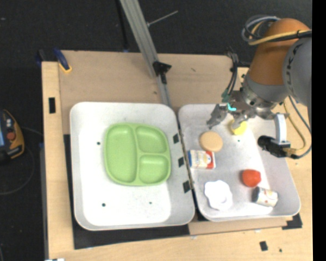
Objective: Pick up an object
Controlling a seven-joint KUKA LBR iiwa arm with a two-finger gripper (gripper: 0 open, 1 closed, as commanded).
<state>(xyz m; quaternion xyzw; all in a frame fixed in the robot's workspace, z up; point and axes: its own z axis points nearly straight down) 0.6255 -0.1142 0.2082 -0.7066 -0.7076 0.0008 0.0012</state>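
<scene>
Partly behind the end effector [224,115], fingers apart, a yellow object [238,128].

The arm [293,64] was grey with a bulbous orange band; thin cables looped above it; the gripper [226,112] was dark metal.

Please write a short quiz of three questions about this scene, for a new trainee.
1. True or false: the green divided plate lies in the left bin.
2. Which thing lies closest to the gripper? A) yellow object B) red object C) white cup
3. Fill in: the tan round object lies in the ____ bin.

Key: 1 true; 2 A; 3 right.
</scene>
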